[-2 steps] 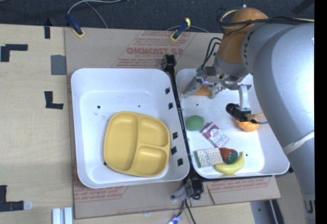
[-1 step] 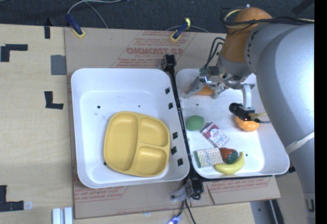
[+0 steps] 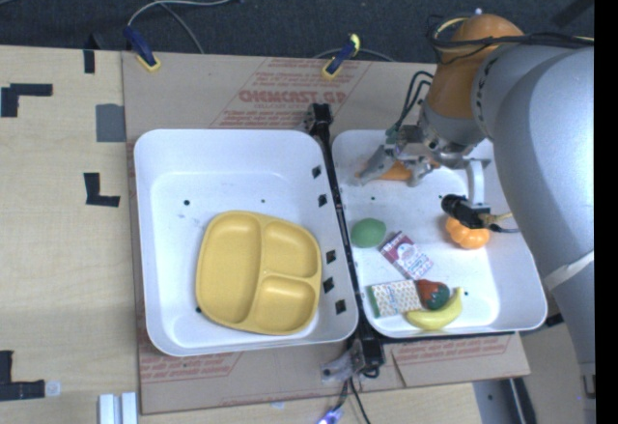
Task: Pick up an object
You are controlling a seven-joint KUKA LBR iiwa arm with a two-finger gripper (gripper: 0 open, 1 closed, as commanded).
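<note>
Apparently the claw (image 3: 401, 159) is low over an orange piece (image 3: 395, 174) in the right bin (image 3: 483, 279) to grasp it; its opening I cannot tell.

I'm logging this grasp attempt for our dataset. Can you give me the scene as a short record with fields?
left bin: yellow divided plate, three compartments
right bin: green round thing, red-and-white packet, patterned card, banana, red toy fruit, orange fruit
claw: over the right bin's far end, near the divider
at the claw: small orange piece
holding: cannot tell
</note>
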